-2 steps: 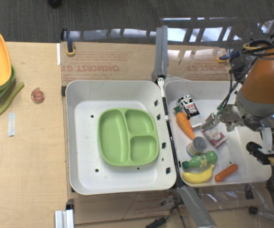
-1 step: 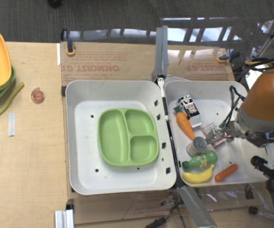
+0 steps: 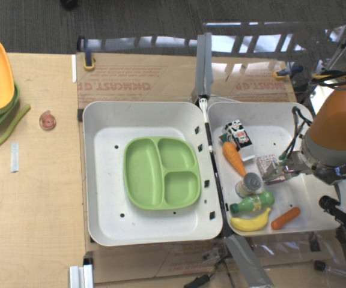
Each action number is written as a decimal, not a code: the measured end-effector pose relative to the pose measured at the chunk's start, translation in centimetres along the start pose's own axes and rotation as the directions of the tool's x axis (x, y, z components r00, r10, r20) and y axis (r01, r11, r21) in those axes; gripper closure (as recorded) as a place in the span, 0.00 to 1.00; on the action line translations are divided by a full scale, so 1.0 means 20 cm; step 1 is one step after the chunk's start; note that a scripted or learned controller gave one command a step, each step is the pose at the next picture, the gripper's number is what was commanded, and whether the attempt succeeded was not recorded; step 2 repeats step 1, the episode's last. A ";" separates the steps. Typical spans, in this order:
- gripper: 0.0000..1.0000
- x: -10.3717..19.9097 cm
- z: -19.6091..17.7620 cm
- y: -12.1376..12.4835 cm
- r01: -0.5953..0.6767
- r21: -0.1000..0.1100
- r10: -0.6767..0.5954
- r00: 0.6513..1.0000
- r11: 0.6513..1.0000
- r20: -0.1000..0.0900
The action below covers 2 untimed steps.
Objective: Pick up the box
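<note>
cardboard sheet (image 3: 125, 77), mirrored "CHEMCAST GP" print

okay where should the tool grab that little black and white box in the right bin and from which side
Grip the box across its short sides, coming straight down from above. It lies flat near the bin's far left corner, and the carrot crowds its near end, so low side approaches look blocked.

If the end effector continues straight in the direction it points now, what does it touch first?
The end effector points left, toward the bin's middle. First in line looks to be the grey can, just past a small white packet; depth is unclear from this view.
</note>
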<state>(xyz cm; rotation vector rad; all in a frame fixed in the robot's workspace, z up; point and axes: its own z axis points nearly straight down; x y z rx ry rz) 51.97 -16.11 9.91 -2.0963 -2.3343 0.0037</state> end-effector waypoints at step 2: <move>1.00 0.34 -0.54 0.25 -0.214 -0.001 0.214 0.977 0.977 0.002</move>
